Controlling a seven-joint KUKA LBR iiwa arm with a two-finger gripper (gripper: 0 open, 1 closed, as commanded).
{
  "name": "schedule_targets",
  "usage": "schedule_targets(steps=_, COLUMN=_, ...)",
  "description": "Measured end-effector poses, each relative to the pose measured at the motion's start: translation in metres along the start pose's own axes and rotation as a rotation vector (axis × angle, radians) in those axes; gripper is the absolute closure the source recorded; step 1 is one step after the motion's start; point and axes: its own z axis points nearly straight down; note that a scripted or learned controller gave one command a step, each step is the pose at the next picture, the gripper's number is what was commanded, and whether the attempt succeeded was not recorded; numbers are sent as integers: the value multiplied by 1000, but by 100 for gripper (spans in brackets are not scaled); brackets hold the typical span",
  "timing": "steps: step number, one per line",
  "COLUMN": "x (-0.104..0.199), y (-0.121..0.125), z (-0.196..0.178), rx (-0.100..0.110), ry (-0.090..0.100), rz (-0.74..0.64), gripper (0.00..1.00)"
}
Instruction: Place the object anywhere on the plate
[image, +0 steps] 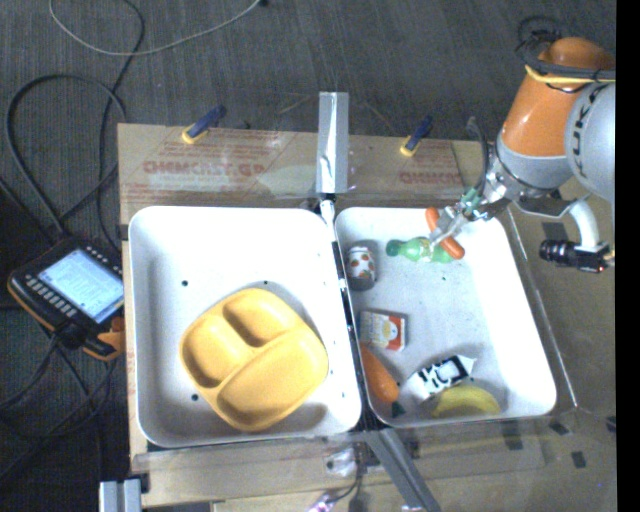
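A yellow divided plate (255, 357) lies in the left bin (160, 240), towards its front. My gripper (452, 226) is low over the back of the right bin (520, 330). It sits right over a small orange sausage-shaped object (450, 243). A green bottle (412, 250) lies on its side just left of that, touching or nearly touching it. The view is too small here to tell whether the gripper grips either one.
The right bin also holds a small brown-and-white can (360, 265), a red-and-white carton (384, 330), a carrot (380, 378), a black-and-white item (440, 373) and a banana (466, 402). A metal divider post (332, 150) stands between the bins at the back.
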Motion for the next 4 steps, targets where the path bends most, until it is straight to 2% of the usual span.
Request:
schedule_targets(steps=1, x=58, y=42, z=12, rx=-2, ry=3, rz=-135, gripper=100)
schedule_targets(steps=2, x=141, y=4, z=13, rx=-2, ry=6, rz=-56, gripper=100)
schedule_targets(steps=3, x=148, y=19, z=12, rx=-3, ry=4, rz=-262, gripper=100)
schedule_targets(steps=4, x=211, y=-28, z=13, rx=-2, ry=5, rz=-438, gripper=100)
